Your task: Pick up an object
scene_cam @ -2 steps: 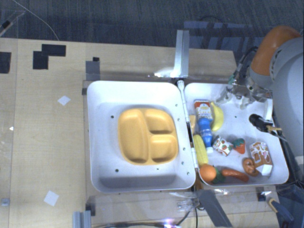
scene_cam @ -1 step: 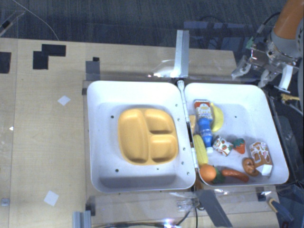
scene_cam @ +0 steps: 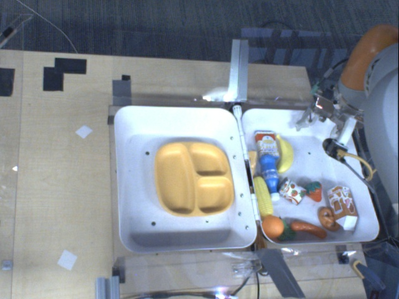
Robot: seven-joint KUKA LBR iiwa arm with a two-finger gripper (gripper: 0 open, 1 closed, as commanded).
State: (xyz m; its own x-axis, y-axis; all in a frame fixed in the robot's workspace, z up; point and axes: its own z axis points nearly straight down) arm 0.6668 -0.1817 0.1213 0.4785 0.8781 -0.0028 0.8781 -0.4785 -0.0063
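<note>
Right now the gripper (scene_cam: pixel 325 113) hangs over the far right corner of the right bin (scene_cam: pixel 368 232), its opening too unclear to tell; the blue bottle (scene_cam: pixel 269 170) lies nearer and left, long axis running far-to-near.

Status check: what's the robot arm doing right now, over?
Gripper above right bin's far corner, holding nothing. Toy food piled along bin's left and near side, untouched. Nothing in the way.

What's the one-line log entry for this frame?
phase: pre-grasp | gripper: above right white bin far edge, holding nothing | left white bin: yellow divided plastic tray | target: unchosen
</note>
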